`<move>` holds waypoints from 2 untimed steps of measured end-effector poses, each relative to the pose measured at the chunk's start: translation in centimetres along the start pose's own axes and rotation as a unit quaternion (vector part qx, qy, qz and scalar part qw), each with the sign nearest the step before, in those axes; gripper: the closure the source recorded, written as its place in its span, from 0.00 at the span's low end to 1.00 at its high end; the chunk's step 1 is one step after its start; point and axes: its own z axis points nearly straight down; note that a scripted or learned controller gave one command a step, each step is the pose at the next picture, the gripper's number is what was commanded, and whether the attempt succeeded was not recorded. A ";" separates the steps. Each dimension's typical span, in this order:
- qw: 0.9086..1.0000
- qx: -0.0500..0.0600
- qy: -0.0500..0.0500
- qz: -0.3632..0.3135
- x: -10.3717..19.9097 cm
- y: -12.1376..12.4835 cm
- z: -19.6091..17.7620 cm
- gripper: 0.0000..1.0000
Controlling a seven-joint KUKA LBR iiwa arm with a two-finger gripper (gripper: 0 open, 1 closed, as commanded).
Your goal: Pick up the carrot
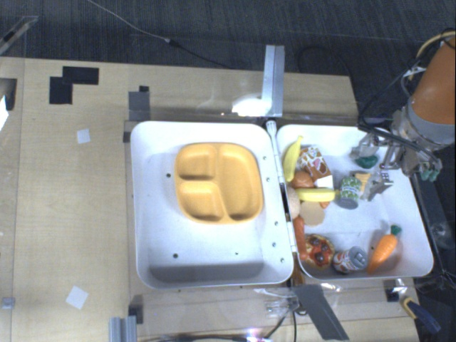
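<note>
Hovering over the right bin (pixel 420 216), carrot not yet lifted.
Gripper (pixel 377 164) sits at the bin's upper right, near a small can (pixel 349 191); fingers look parted a little, nothing between them. Carrot (pixel 383 249) lies well apart at the lower right corner, beside another can (pixel 350 260). Approach, grasp and lift all appear still to do.

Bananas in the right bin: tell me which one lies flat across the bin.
The lower banana, lying crosswise beside the small can. The other banana runs lengthwise along the bin's left wall, above it in the camera view.
</note>
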 end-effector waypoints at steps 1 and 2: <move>0.994 0.001 0.002 0.110 5.5 -4.7 11.1 0.00; 0.990 0.001 -0.004 0.141 8.9 -1.0 12.3 0.00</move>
